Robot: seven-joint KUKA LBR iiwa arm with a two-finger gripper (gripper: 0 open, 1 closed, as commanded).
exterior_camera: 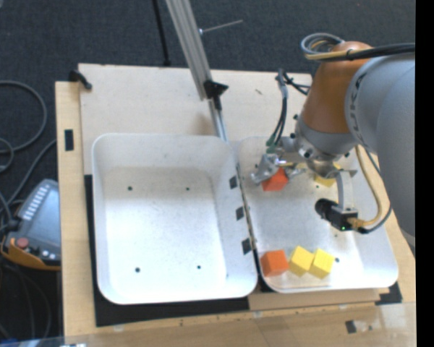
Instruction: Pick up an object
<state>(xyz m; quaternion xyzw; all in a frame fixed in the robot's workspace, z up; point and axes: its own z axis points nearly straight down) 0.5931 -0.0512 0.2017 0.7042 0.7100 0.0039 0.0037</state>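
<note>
Block point(275, 182), orange, right bin point(372, 255): seemingly clasped between gripper point(270, 170) fingers; to be lifted straight, grip kept firm.

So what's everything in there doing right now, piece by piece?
Gripper: low in the right bin, at an orange block.
Orange block: at the gripper's tip; held or not, unclear.
Second orange block: lying loose at the bin's near edge.
Two yellow blocks: side by side, touching.
Right bin: holds all the blocks.
Left bin: flat on the bench.
</note>
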